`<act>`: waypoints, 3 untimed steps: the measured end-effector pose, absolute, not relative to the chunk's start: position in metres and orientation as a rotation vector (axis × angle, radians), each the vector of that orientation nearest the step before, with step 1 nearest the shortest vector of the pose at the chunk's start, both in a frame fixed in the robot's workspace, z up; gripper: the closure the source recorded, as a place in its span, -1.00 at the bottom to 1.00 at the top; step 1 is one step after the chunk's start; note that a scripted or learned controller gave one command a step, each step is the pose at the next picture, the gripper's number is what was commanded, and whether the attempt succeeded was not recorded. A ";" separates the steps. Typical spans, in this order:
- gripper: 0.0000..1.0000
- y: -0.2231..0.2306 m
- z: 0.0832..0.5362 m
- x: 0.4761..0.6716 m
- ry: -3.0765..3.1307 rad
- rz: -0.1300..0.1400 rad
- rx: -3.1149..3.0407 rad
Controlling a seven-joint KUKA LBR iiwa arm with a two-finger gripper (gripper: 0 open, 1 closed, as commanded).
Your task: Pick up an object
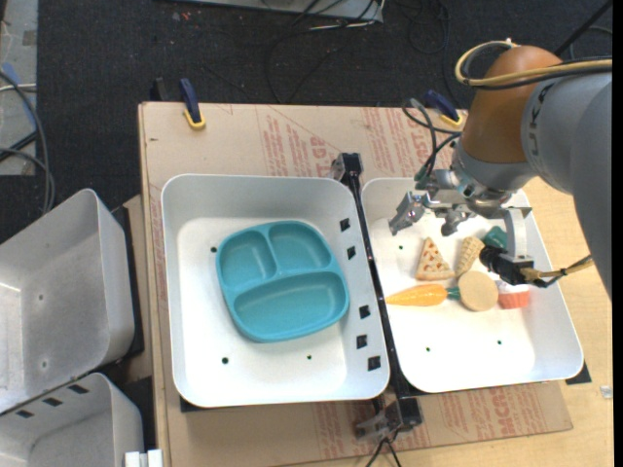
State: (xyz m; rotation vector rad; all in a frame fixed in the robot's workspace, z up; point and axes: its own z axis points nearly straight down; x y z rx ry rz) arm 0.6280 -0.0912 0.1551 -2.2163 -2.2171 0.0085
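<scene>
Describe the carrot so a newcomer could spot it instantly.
Look in the right bin, on the arm's side. In the toy-food cluster near its middle, the carrot is the leftmost piece, lying flat below the pizza wedge. It is the one long, orange, tapered item there.

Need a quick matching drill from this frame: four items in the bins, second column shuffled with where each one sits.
Items:
1. blue divided plate
2. carrot
3. pizza slice toy
4. gripper

Places:
A. right bin, just left of the tan round piece
B. above the right bin's far end
C. middle of the left bin
D. right bin, just beyond the carrot

Pairs: 1-C, 2-A, 3-D, 4-B
</scene>
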 end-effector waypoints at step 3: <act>1.00 -0.106 0.167 0.628 -2.218 0.000 -2.226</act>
